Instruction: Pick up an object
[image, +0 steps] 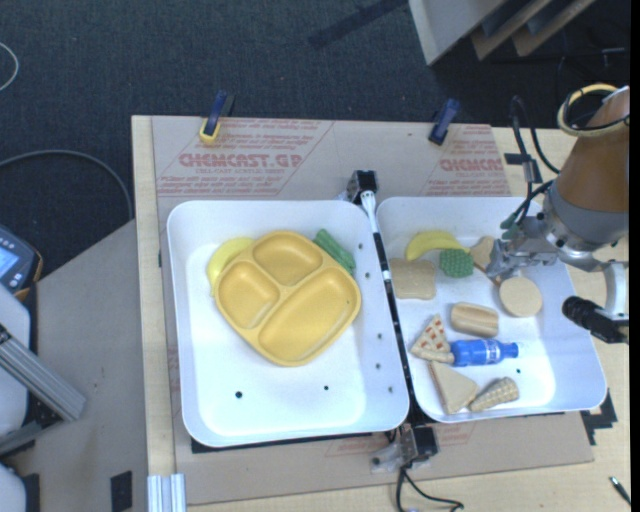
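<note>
The right bin (575, 385) holds several toy foods: a banana (432, 242), a green knobbly piece (456, 262), a bread slice (413, 280), a bread roll (474, 319), a pizza slice (433, 342), a blue bottle (483, 352), a sandwich wedge (452, 385), a waffle cone (495, 394) and a round biscuit (520, 297). My gripper (506, 257) hangs low at the bin's back right. It is just above the biscuit and beside a tan piece (484, 250). Its tip is dark and partly hidden by the wrist.
The left bin (200, 390) carries a yellow divided plate (288, 296), with a yellow disc (224, 258) under its left edge and a green item (335, 250) at its back right. A black clip (364, 186) sits where the bins meet. The arm's body (595, 180) overhangs the right bin's far corner.
</note>
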